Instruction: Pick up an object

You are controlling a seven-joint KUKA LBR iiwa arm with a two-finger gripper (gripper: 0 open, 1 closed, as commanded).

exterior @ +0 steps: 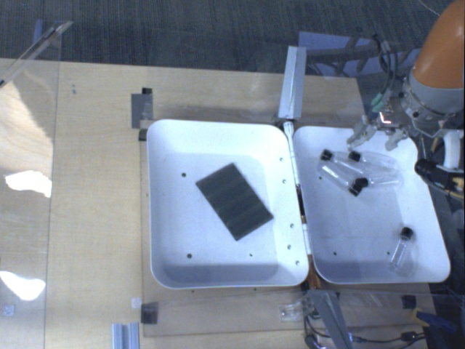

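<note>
Left bin (163, 260): dark flat pad (234, 200) mid-floor, margins open all round. Right bin (436, 264): clear tubes (347, 171) crowd far end, lone tube (400, 245) near-right corner, centre floor open.

You see a light wooden bench (87, 195) streaked with sun patches on its far side, dark grey carpet (182, 13) beyond it.

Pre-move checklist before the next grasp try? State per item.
1. Pincer above right bin: ok.
2. Target near: capped clear vials lie just below it: ok.
3. Nothing gripped yet: cannot tell.
4. Vials separated for a clean pick: not ok, they cluster and overlap.
5. Fallback target: lone vial at the bin's lower right: ok.
6. Dark flat pad in left bin, out of the way: ok.
</note>
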